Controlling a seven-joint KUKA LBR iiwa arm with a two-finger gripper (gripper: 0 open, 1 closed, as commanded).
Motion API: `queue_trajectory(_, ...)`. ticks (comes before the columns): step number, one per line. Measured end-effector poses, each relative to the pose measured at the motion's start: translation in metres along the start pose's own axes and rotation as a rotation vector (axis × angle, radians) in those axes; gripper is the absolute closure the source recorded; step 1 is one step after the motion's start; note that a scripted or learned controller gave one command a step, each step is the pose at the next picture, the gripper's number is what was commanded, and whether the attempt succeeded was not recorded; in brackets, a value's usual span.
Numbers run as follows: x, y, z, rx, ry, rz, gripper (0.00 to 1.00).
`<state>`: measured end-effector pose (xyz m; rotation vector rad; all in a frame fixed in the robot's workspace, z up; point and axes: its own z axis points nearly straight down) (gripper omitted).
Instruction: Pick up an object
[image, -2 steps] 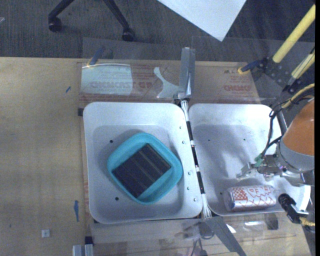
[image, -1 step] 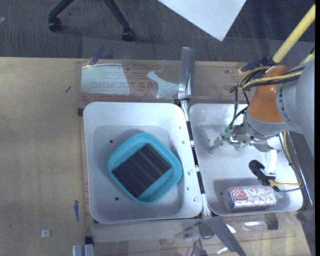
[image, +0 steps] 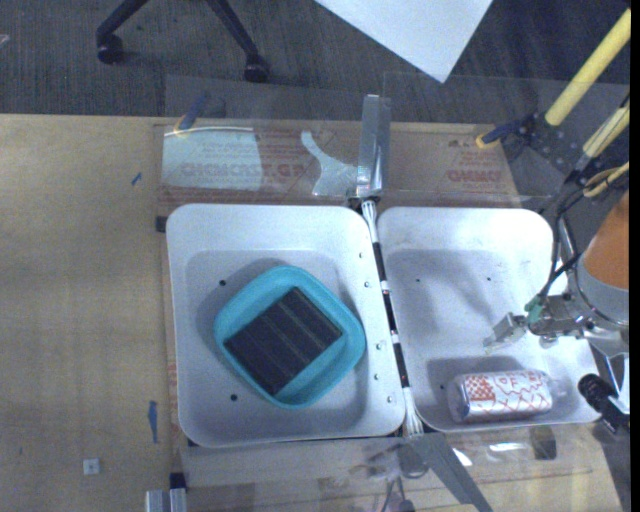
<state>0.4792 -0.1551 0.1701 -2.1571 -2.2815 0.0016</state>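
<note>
In the camera view, the left white bin (image: 190, 300) holds a turquoise square plastic container (image: 290, 335) with a dark ribbed insert. A red-and-white patterned cylindrical can (image: 503, 393) lies on its side near the front of the right white bin (image: 440, 250). The gripper (image: 512, 331) hovers above the can, holding nothing; whether it is open I cannot tell.

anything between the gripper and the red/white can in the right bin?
No. In the camera view the gripper hangs above the bin floor, and the can lies on its side toward the near wall; just bare white floor of the right bin between them.
</note>
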Motion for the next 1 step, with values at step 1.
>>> queue_trajectory(1, 0.0521, 0.0033, 0.0785, -0.002, -0.001, -0.147, 0.0)
